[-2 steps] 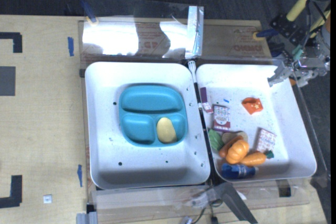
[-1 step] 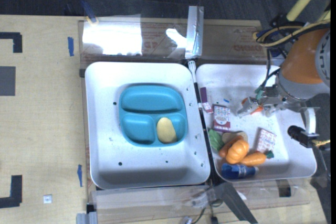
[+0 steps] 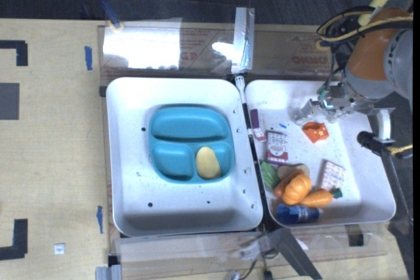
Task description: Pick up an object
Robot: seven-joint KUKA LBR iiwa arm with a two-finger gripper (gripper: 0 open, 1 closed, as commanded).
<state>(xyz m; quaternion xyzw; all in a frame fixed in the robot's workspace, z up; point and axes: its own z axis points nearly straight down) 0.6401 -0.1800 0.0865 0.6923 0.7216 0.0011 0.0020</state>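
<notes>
Behind the bins (image 3: 125,141) we saw unreadable reddish print; the gripper's (image 3: 314,109) jaw state we couldn't tell.

The gripper (image 3: 319,106) hangs over the right bin (image 3: 377,170), just above a small red object (image 3: 315,132). A carrot (image 3: 319,197), an orange pumpkin (image 3: 296,188) and packets lie nearby. The left bin (image 3: 125,141) contains a blue tray (image 3: 172,131) holding a yellow lemon (image 3: 208,162).

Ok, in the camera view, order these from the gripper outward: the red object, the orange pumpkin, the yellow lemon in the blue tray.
From the gripper:
1. Red object, just below it in the right bin.
2. Orange pumpkin, lower in that bin's pile.
3. Yellow lemon, in the blue tray in the left bin.
</notes>
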